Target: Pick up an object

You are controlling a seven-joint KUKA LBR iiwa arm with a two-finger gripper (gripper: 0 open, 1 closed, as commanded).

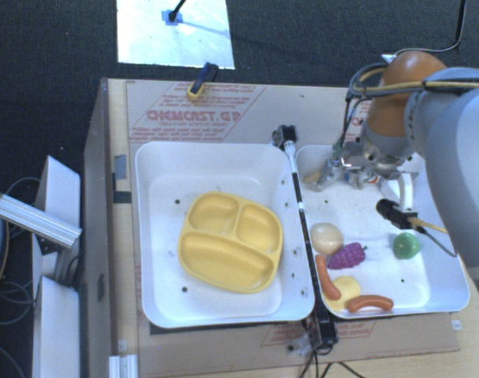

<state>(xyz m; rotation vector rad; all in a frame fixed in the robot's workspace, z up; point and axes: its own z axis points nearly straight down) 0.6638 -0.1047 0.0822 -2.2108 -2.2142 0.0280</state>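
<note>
Toy food [346, 254] is lying below your end effector [346, 170]; I cannot tell its grasp, so be lowering slowly.

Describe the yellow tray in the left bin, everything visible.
The yellow tray is a rounded-corner divided plate, looks like smooth plastic, with three compartments: two small ones on the far side, one long one nearer the camera. It lies flat and right side up on the floor of the left bin, turned at a slight angle to the walls, roughly centred. All three compartments hold nothing. It sits apart from the bin walls and from the toy food in the right bin.
</note>
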